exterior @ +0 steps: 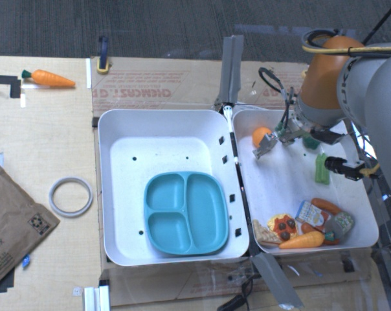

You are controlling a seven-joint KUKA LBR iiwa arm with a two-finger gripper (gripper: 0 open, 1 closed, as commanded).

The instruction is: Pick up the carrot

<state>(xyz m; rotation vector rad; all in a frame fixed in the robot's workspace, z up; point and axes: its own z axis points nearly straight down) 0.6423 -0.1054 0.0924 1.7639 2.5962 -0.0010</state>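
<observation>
Here's the counter (40, 154), pale wood, carrying two shallow white bins side by side. The left bin (118, 173) holds a teal divided plate (185, 212) lying flat toward its near side. The grey arm (370, 89) with its orange band comes in from the right over the right bin (279, 186), and its jaws (268, 142) hang low near that bin's far left corner, just beside a small orange ball (261, 135); whether they are spread or pressed together I cannot tell from this angle, and nothing shows between them. Down in the right bin's near corner sits a heap of toy food, and there's the carrot (301, 240), lying on its side along the near wall, well apart from the jaws, touching a pizza slice (276, 228) and a small printed packet (311, 214). A green block (322, 170) stands by the right wall. Out on the counter, a second carrot (48, 78) lies far left, and a tape ring (70, 195) rests beside the left bin.
</observation>
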